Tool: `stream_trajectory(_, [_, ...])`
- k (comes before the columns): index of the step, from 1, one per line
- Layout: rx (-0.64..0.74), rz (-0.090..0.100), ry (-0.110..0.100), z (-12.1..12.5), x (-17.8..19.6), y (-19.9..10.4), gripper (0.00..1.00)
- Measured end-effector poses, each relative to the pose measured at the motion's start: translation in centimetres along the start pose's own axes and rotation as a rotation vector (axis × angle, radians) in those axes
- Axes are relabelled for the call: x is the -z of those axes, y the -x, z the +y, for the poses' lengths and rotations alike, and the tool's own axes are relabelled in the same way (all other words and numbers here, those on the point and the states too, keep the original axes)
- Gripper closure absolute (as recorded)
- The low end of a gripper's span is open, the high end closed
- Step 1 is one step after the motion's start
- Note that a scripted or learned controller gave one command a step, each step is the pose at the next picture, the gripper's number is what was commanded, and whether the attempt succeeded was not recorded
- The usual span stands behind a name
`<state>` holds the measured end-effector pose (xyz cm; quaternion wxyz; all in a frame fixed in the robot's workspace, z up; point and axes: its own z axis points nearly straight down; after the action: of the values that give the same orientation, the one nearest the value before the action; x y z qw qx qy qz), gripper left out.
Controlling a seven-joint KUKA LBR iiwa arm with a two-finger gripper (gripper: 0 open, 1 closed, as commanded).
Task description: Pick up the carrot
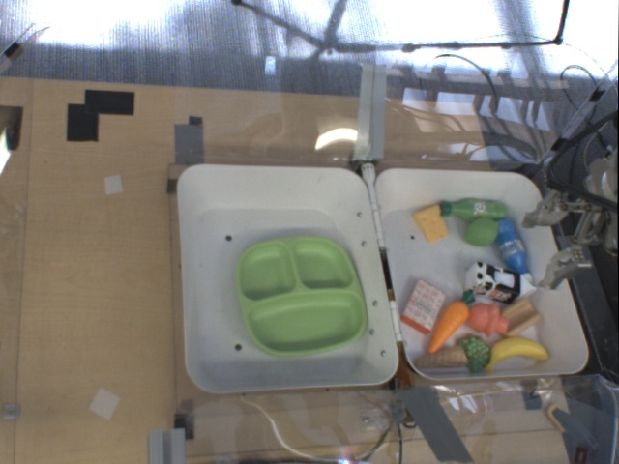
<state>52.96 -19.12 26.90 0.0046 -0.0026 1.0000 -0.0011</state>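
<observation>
The carrot (448,325) is left wedged among toys, while the gripper (559,242) is held beside the bin (576,356) with jaws apart.

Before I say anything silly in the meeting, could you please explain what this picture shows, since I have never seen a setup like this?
It is one picture from a camera fixed above a workbench, looking down at a slant. Two shallow white bins sit side by side. The left bin holds a green divided plate. The right bin holds toy food: a carrot, a banana, broccoli, a green bottle, a blue bottle, a yellow cheese wedge, a small red and white box and a black and white cow figure. The machine at the right edge is a robot arm; its two-finger gripper hangs over the right bin's far side, open and holding nothing. Its job is to pick up the carrot, which lies untouched.
</observation>
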Motion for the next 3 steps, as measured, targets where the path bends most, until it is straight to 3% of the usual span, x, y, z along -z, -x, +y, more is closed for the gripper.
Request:
stream_trajectory(1, [0.118, -0.005, 0.0, 5.2, 2.7, 0.8, 0.0])
stream_trajectory(2, [-0.003, 0.001, 0.002, 7.5, -1.8, 3.6, 0.0])
stream_trajectory(3, [0.046, 0.01, 0.003, 7.3, -13.3, -0.2, 0.0])
